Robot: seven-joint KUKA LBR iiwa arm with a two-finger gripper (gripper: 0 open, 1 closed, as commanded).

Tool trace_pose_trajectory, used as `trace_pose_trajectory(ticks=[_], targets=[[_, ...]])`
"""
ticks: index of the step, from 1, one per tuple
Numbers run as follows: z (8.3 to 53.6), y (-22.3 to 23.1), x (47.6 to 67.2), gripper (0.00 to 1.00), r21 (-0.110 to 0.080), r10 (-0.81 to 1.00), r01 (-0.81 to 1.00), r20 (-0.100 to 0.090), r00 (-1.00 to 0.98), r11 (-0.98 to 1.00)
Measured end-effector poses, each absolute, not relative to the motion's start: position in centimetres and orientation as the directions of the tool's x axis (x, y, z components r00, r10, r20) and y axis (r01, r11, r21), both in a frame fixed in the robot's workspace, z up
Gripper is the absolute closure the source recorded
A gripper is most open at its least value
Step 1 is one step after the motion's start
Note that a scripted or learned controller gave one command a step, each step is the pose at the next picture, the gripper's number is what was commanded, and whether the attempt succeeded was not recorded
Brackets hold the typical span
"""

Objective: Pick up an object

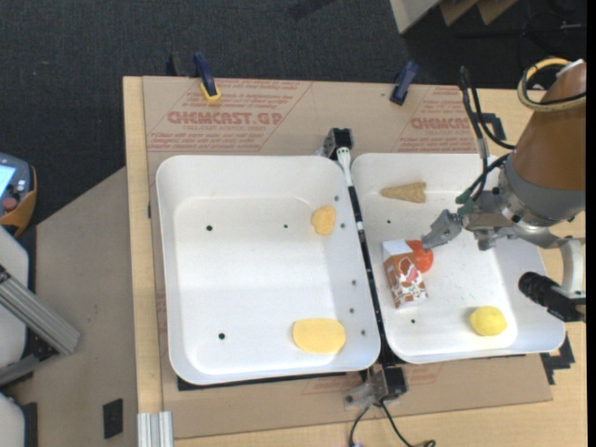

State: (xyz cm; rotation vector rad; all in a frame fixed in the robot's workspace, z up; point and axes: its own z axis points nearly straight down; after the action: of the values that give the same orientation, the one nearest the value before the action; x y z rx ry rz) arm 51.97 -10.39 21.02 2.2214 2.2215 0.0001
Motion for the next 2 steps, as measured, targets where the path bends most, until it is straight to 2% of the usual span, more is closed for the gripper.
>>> trace_pose_trajectory(ticks=[1, 2], targets=[[11.3, -9.7, 52.9, 0.0, 0.016, 1.0, 1.0, -0.005, 0.002, -0.002], [10.1, -11.5, 52.7, 0.0, 0.024, 1.0, 1.0, 0.001, -0.004, 0.003]])
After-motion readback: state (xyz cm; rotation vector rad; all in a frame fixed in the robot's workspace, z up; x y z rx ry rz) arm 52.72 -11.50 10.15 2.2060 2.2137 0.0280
